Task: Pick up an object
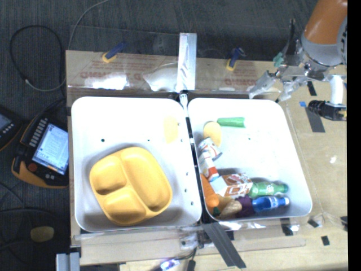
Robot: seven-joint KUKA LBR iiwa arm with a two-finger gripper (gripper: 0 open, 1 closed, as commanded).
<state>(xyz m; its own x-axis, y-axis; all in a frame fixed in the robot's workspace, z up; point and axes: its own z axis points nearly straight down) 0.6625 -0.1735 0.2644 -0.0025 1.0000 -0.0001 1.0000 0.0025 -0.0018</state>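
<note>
My gripper (272,90) hangs above the far right corner of the right bin (285,145), just past its rim, with its fingers spread and nothing between them. A green stick (231,122) and a pale yellow lemon-like piece (212,130) lie in the bin's far left part. Along the left wall lies a white and red bottle (207,154). At the near edge an orange carrot (210,196), a printed packet (234,183), a green bottle (268,188) and a blue bottle (271,203) are crowded together.
The left bin (101,123) holds a yellow divided tray (131,184). A clear plastic sheet with clips (115,51) lies behind the bins. A handheld pendant (48,151) sits on the floor at left.
</note>
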